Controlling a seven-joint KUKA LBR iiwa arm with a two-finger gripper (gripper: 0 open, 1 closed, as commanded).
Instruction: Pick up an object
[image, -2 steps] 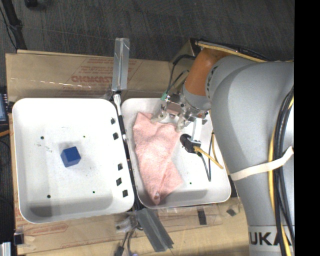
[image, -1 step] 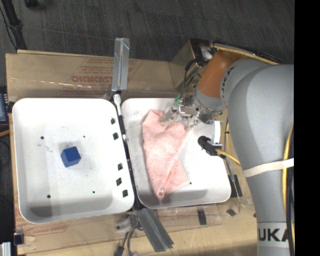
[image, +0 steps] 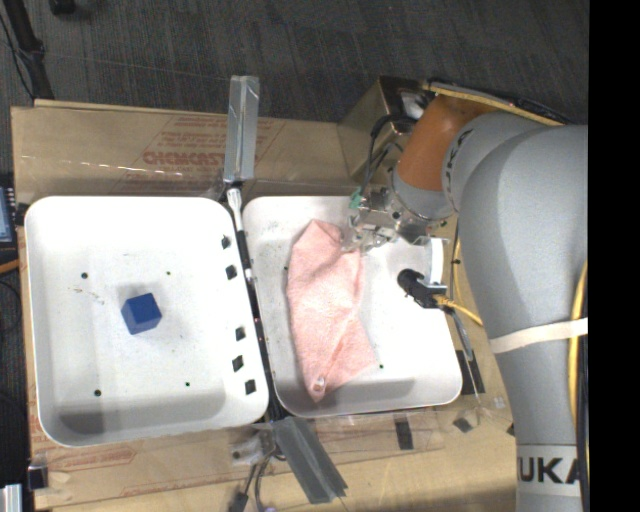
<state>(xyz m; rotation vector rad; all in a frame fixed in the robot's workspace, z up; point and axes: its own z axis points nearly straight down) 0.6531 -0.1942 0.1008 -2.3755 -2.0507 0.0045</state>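
Note:
A pink cloth (image: 328, 305) lies crumpled lengthwise in the right bin (image: 420, 375), running from its upper middle down toward the front wall. My gripper (image: 362, 228) is low at the cloth's upper right corner, touching or just over its edge; the wrist hides the contact. A small blue cube (image: 141, 312) sits in the left bin (image: 60, 230), left of centre, far from the gripper.
The grey arm with its orange band (image: 430, 150) comes in over the right bin's back right corner. A black cable connector (image: 415, 286) hangs over the right side of that bin. A metal divider bar (image: 240, 130) stands between the bins at the back.

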